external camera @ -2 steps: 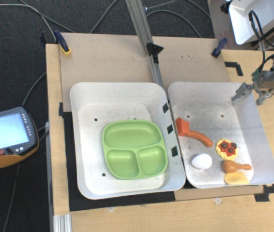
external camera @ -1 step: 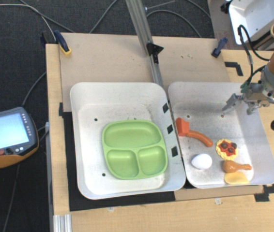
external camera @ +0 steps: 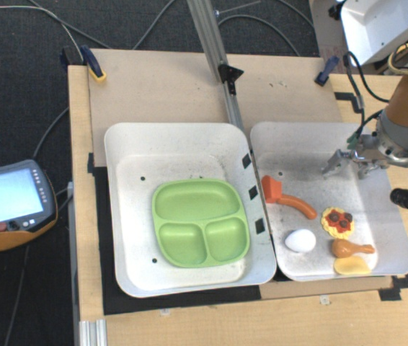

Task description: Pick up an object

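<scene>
**Inspector:** Camera view. On the tabletop (external camera: pixel 153 85) sit two bins. The left bin (external camera: pixel 128 193) carries a green divided plate (external camera: pixel 200 220), presumably a receiving dish. The right bin (external camera: pixel 398 229) holds the candidates: an orange tool (external camera: pixel 285 197), a white egg (external camera: pixel 300 241), a small pizza toy (external camera: pixel 337 221) and a drumstick (external camera: pixel 349 249), clustered toward its near side.

**Assistant:** And the end effector?

**Inspector:** The end effector (external camera: pixel 349 163) hovers over the right bin's far half, fingers spread wide, nothing between them. It stands apart from every object; the pizza toy lies nearest.

**Assistant:** So no pick yet?

**Inspector:** In my judgement, none.
</scene>
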You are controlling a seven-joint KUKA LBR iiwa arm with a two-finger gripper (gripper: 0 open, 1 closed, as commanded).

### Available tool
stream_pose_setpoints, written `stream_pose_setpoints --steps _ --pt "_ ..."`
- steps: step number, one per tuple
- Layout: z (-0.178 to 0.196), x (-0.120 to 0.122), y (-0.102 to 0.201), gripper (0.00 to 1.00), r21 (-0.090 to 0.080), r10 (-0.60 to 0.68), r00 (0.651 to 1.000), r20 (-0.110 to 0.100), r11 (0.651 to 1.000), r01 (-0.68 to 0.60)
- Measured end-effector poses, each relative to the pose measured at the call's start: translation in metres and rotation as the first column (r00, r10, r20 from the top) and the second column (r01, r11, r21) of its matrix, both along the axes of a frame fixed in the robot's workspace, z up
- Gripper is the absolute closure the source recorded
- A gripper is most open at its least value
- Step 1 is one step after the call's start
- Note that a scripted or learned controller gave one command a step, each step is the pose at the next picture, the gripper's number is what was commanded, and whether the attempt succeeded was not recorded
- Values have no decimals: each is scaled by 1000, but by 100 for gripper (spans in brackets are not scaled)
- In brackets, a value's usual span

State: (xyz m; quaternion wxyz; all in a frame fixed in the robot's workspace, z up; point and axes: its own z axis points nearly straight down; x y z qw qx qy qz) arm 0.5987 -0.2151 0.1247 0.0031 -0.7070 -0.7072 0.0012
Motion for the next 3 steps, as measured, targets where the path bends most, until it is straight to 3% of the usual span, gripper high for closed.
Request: stream_pose_setpoints --steps 1,2,3 --pt "-40 1 1 0 -1 1 1000 5 1000 -1" --pt "-27 2 0 100 -4 1 1000 10 1000 -1" --pt "39 6 0 100 -6 1 1000 15 1000 -1"
